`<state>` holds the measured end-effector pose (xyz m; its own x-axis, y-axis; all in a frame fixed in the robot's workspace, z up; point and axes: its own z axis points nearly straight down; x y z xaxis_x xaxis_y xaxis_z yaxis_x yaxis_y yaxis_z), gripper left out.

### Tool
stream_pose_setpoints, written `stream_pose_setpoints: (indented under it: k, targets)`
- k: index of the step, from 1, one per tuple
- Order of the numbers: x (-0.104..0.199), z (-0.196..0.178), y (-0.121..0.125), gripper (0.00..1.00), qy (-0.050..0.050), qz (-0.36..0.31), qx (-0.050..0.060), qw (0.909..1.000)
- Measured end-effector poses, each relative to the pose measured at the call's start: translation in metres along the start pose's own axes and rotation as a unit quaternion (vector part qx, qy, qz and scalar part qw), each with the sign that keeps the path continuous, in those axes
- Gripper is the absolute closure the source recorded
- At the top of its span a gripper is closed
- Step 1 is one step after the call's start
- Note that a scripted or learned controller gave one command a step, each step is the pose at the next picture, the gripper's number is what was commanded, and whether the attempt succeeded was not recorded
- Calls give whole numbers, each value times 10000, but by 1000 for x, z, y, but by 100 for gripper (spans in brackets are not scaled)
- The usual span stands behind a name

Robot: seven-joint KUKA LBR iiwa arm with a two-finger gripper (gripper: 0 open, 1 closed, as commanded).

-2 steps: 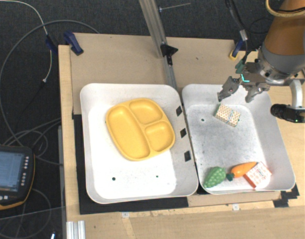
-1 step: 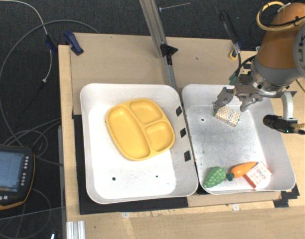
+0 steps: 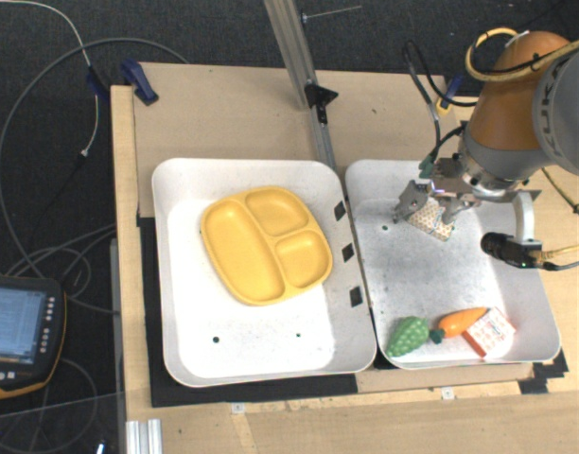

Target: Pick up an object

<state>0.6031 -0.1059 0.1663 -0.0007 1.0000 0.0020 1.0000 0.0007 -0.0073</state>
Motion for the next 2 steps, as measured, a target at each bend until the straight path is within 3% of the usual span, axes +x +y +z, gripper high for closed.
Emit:
stream_pose_setpoints:
  k: [1,2]
  targets:
    - [5,63,-1,0,2,-1,8,10000]
    - [5,48,1,100,1,1,-39,10000]
